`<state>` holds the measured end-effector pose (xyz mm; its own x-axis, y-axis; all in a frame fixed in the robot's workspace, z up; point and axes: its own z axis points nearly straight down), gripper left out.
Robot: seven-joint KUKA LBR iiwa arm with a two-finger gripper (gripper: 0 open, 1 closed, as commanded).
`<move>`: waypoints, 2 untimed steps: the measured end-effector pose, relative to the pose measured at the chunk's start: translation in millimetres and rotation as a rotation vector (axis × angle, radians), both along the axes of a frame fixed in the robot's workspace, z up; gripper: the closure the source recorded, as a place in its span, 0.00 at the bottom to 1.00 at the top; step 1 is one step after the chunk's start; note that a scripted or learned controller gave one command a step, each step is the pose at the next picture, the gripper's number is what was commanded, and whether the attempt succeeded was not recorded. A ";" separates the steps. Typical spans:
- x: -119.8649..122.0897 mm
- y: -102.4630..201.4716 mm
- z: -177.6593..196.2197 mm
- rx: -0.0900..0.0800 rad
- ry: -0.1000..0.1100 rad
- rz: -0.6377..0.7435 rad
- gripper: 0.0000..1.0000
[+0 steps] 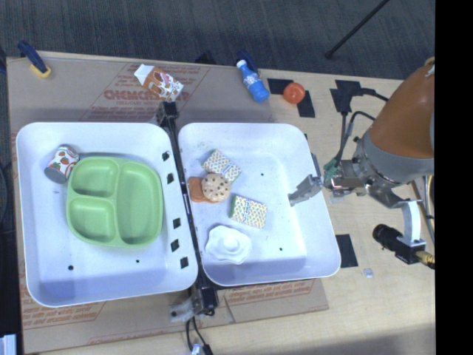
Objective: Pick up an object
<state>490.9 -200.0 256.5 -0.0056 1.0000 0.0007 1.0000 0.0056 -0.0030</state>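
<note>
Looking down at a slant on a bench, two shallow white bins sit side by side on brown cardboard.

The left bin (29,220) holds a green tray (114,200) with three compartments, lying flat near the bin's middle. A small printed cup (60,163) lies on its side just beside the tray's upper left corner.

The right bin (292,143) holds five small things, all in its left half. A patterned packet (222,166) lies tilted near the top. Just below it a chocolate-chip cookie (214,187) touches a brown biscuit (196,189) on its left, close to the wall between the bins. A second patterned packet (248,211) lies to the cookie's lower right. Below that rests a white cup (228,244), near the bin's front wall.

The arm (403,128) comes in from the right, its orange band broad at the edge. The gripper (304,190) hangs over the right bin's right side, well apart from all five things. Nothing is between its fingers; I cannot tell whether they are spread or pressed together.

Behind the bins, on the bench, a blue bottle (253,81) lies tilted, an orange ball (294,92) sits just to its right, and a printed carton (160,83) lies on the cardboard. A blue and yellow clamp (34,59) sits at the far left corner.
</note>
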 end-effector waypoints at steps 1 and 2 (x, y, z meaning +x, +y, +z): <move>0.0 0.0 0.0 0.000 0.000 0.000 0.00; 0.0 0.0 0.0 0.000 0.000 0.000 0.00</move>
<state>490.9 -200.0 256.5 -0.0056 1.0000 0.0007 1.0000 0.0056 -0.0030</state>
